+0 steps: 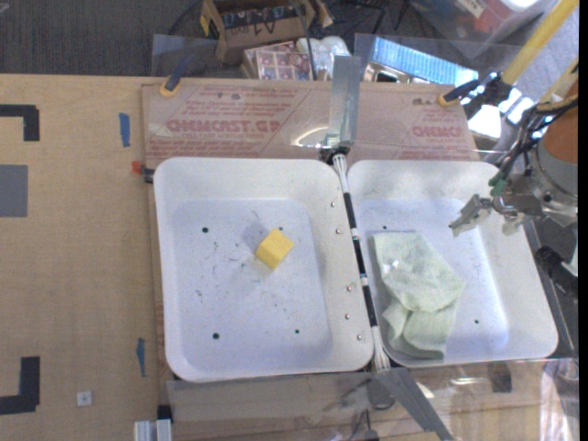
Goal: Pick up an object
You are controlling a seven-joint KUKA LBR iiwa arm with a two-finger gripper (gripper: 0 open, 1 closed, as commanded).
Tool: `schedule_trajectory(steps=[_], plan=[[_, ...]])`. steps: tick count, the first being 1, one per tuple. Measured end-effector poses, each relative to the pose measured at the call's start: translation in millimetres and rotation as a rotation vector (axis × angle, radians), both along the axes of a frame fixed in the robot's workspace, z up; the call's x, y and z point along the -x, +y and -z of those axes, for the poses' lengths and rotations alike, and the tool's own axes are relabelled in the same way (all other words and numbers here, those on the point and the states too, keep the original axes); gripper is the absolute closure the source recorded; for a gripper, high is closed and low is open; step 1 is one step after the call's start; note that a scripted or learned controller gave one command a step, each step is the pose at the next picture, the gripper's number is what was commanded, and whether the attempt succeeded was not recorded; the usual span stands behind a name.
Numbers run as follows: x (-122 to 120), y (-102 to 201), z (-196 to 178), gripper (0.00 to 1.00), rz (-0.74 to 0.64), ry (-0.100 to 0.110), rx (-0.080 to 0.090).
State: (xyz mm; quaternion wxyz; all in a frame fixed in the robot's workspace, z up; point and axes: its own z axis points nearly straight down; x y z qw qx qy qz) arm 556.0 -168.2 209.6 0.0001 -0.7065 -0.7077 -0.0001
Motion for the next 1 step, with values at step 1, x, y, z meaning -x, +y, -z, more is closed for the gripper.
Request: schedule_trajectory(steps=[1], plan=[[-1.0,-0.5,-10.7,1.00,0.000,-0.004,0.001]])
